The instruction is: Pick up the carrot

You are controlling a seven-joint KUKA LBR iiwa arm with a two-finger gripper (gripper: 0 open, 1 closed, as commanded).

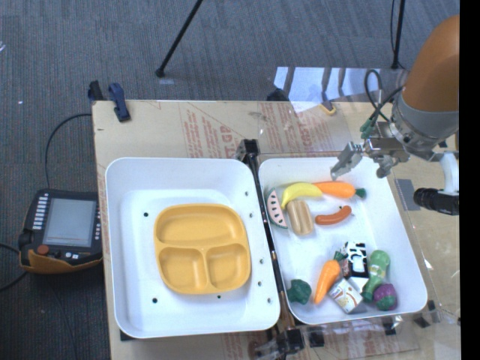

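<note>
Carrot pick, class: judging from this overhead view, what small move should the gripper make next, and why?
Probably lower and shift slightly right: the gripper hovers open beside the leaf-tipped carrot at the right bin's far end, next to the banana, without enclosing it.

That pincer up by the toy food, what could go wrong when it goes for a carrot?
Two carrots lie in the right bin. The upper carrot, nearest the pincer, touches the banana, so a grab might catch or shove the banana too. The lower carrot is wedged among the broccoli, a small carton and other toys, leaving little room for the pincer. Either carrot is smooth and tapered, so it could slip out.
</note>
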